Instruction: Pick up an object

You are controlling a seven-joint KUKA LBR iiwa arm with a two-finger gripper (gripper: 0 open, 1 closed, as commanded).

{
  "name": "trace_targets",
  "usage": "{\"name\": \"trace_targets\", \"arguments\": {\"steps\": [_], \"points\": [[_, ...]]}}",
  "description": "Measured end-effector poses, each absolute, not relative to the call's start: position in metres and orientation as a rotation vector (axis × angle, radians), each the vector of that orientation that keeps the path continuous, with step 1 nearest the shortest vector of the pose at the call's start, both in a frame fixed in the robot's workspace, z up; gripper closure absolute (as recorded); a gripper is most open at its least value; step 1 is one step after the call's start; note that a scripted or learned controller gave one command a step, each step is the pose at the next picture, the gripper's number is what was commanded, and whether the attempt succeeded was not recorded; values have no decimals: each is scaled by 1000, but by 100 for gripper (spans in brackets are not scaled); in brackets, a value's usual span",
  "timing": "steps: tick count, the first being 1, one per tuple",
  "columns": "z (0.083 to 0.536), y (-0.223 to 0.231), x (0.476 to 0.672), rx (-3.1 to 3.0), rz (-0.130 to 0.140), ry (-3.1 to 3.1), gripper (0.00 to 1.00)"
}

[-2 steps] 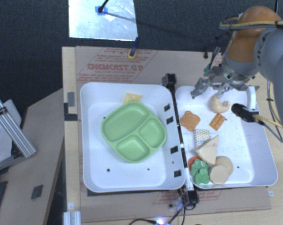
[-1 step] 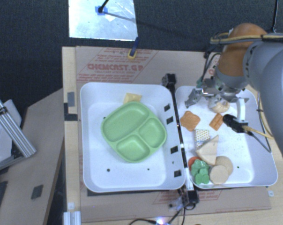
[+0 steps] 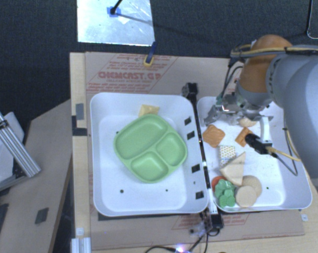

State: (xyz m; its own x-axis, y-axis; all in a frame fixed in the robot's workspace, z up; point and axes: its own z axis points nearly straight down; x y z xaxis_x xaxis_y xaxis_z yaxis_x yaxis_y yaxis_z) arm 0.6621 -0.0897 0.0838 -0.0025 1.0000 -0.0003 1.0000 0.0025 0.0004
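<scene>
My gripper is low over the far end of the right bin, reaching in from the right. An orange food piece lies just in front of it. A small beige piece and a second orange piece lie close by on its right. Nearer the front of this bin are a white waffle-patterned square, a pale wedge, two tan discs, a green floret and a red piece. Nothing shows as held.
The left bin holds a green divided plate, with a small yellow piece behind it. A black-clipped divider separates the bins. A shiny sheet lies beyond the bench.
</scene>
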Motion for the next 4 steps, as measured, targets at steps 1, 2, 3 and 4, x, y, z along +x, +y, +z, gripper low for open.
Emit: {"name": "trace_targets", "arguments": {"steps": [1, 2, 3, 4], "points": [[96, -90, 663, 2217, 6, 2221, 100], [142, -89, 671, 2214, 6, 2224, 100], [199, -79, 669, 2211, 9, 2225, 100], [227, -78, 670, 2212, 5, 2226, 100]]}}
